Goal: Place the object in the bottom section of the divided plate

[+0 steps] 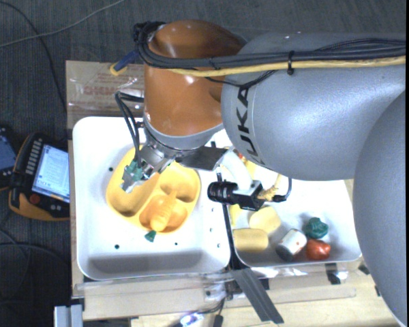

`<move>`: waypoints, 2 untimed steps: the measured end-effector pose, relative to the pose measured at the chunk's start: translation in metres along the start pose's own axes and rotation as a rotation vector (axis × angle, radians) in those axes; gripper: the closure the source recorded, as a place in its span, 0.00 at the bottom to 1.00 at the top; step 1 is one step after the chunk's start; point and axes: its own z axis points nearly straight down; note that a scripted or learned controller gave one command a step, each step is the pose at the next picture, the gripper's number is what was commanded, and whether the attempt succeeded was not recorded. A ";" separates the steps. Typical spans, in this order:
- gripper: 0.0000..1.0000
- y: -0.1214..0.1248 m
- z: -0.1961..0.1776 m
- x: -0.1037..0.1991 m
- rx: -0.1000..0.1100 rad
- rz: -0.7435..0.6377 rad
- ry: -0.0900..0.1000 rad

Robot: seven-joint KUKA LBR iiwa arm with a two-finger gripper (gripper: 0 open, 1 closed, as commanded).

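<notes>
**Claw over the upper-left section of the divided plate**

The claw [131, 177] sits low over the upper-left part of the yellow divided plate [184, 182] in the left bin [88, 251]. Whether it is wide, narrow or holding anything cannot be told. A yellow object [161, 214] already lies in the plate's bottom section, just down and right of the claw. A small green piece [150, 236] rests beside the plate's lower rim.

The grey arm [313, 101] bears black letters "UKA", part of a cut-off brand name.

yellow plate [184, 186] (maybe orange object [165, 213])
</notes>
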 end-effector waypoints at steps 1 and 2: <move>1.00 0.034 0.074 -0.091 -0.001 -0.131 -0.002; 1.00 0.074 0.059 -0.151 -0.003 -0.392 -0.006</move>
